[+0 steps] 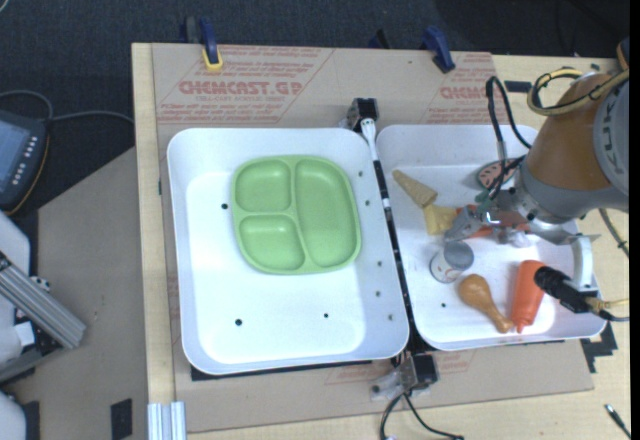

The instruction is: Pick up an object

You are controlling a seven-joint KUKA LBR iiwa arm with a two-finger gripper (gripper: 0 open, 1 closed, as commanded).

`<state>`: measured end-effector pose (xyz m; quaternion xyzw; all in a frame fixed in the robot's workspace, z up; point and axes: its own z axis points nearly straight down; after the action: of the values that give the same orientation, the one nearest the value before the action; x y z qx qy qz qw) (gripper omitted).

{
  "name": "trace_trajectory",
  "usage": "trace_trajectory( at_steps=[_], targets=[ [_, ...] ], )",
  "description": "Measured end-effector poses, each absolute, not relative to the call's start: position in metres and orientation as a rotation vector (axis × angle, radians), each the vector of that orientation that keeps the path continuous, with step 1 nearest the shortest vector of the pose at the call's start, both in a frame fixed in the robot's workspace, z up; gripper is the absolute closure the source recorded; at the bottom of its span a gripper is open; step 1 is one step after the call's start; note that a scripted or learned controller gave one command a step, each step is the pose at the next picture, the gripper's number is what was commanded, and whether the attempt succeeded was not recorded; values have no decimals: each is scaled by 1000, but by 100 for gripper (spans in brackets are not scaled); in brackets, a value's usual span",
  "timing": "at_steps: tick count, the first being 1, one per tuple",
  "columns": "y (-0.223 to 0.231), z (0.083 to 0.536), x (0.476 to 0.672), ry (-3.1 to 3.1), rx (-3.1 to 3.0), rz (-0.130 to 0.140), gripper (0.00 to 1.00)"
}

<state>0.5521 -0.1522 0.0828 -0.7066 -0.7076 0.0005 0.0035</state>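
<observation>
Gripper (468, 225) lowered into right bin (452, 320), among small food items.

Positioned at the inner part of the right bin, reaching in from the right; finger state impossible to tell from this angle. Just left of the gripper: pale yellow wedge (415, 188) and yellow block (438, 220). Directly below: small grey round cup (450, 262). Further toward the near edge: brown drumstick (482, 299), with orange carrot (526, 294) beside it on the right, near but apart. In the left bin (200, 328): green divided plate (297, 213), lying flat, well apart from the gripper.
</observation>
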Motion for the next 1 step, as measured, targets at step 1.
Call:
trace_trajectory(
  at_steps=[1],
  targets=[
    [-154,95,553,-2220,-2221,-1,100]
  ],
)
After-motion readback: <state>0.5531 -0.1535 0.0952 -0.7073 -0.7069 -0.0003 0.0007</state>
